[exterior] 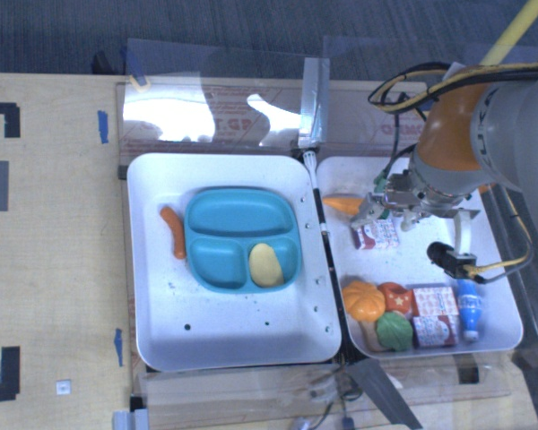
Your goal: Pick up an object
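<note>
- The arm [484,133] reached in from the upper right over the right bin [511,330].
- The gripper [383,215] hung just above a small red-and-white carton [377,235]; whether it gripped anything could not be told.

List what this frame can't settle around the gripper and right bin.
- Gripper, camera view: finger state and any contact with the small red-and-white carton blurred, hidden by the wrist.
- Orange carrot-shaped toy: one end hidden behind the gripper.
- Red-and-white box print: too small to read.
</note>
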`<state>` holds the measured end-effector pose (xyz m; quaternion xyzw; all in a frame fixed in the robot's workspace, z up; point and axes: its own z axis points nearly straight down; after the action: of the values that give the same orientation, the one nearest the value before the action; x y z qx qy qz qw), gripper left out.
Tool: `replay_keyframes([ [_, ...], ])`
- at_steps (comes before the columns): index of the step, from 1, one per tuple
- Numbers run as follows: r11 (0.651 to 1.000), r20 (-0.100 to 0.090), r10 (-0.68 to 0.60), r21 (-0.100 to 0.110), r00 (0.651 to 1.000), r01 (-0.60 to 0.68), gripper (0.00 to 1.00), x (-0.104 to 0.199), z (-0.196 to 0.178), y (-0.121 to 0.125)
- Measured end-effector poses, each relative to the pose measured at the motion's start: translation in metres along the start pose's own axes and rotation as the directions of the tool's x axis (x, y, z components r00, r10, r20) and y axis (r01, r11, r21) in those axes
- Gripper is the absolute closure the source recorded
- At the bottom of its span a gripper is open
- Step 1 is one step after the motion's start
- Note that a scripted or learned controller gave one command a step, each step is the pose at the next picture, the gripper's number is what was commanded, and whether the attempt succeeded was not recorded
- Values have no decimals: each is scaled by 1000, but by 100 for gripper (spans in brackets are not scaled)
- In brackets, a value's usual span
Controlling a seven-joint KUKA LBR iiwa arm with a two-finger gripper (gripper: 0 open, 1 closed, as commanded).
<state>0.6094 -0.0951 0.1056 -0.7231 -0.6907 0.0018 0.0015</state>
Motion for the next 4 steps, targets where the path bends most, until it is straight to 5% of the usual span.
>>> replay_keyframes([
  [1, 993, 1, -115, -3, 993, 115, 0, 1, -5, 52],
  [2, 986, 3, -165, 3, 986, 165, 0, 0, 19, 56],
  [3, 955, 3, -297, -17, 955, 297, 0, 64, -86, 57],
  [4, 962, 2, -273, -5, 962, 273, 0, 17, -80, 22],
])
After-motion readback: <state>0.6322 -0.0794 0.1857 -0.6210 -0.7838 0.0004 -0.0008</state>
